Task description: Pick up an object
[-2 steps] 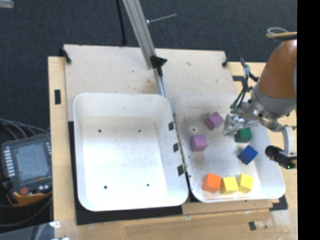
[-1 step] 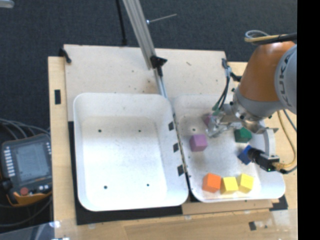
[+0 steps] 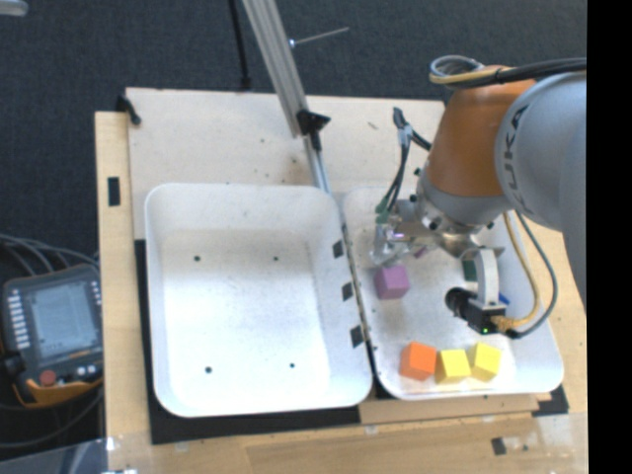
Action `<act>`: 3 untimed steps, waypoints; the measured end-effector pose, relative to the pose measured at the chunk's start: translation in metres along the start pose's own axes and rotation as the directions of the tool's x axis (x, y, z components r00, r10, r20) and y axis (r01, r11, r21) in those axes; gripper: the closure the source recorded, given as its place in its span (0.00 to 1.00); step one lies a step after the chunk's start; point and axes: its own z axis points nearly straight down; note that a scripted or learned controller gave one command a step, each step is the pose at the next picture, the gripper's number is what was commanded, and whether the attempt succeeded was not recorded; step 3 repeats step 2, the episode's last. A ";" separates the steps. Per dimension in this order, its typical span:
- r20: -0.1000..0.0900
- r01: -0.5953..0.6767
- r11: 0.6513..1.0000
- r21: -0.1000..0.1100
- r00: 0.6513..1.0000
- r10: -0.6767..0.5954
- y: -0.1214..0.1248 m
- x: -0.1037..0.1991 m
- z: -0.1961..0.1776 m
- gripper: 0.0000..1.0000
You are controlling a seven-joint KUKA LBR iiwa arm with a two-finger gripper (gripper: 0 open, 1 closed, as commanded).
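the hand (image 3: 390, 245) hangs low in the right bin (image 3: 533, 363), just above the purple cube (image 3: 392, 281); whether it is spread or pressed together cannot be told, and nothing shows as pinched. the cube lies near the bin's left wall, by the divide from the left bin (image 3: 247, 294), so a descent there risks striking the rim or nudging the cube aside. along the front edge sit an orange cube (image 3: 418, 359) and two yellow cubes (image 3: 471, 363), touching. the bin's middle offers open room.
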 end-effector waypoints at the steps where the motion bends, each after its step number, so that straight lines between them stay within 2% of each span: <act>1: 0.000 0.001 1.000 0.000 1.000 -0.001 0.009 0.056 0.000 1.00; 2: -0.001 0.002 1.000 0.002 1.000 -0.002 -0.005 0.112 -0.004 1.00; 3: -0.001 0.002 1.000 0.002 1.000 -0.002 -0.005 0.112 -0.004 1.00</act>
